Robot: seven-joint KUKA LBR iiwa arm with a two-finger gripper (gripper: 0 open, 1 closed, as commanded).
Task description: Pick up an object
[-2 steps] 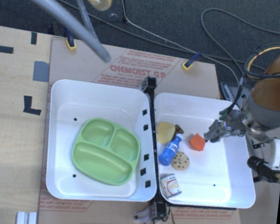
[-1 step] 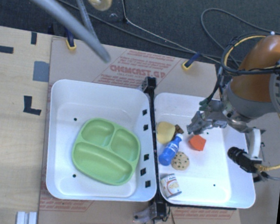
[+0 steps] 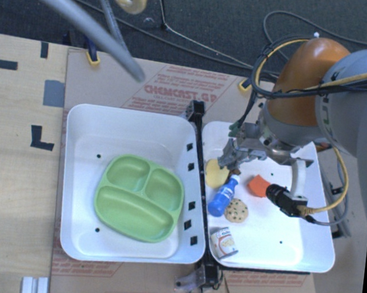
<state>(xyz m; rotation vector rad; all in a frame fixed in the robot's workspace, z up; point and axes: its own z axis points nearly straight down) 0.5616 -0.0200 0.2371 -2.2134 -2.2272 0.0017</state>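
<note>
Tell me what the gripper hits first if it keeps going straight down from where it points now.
Most likely the yellow object, which lies right under the gripper in the right bin. The blue bottle lies just beside it. Depth is hard to judge from this slanted view.

arm: reaching in from right | pincer: lowered, pointing down-left

The right bin holds several small things near its left wall. A pale yellow rounded piece lies highest, touching the blue bottle, which lies tilted on its side just below. A round speckled cookie sits beside the bottle's lower end. An orange block lies to the right. A small can, possibly labelled, rests nearest the front.
</note>
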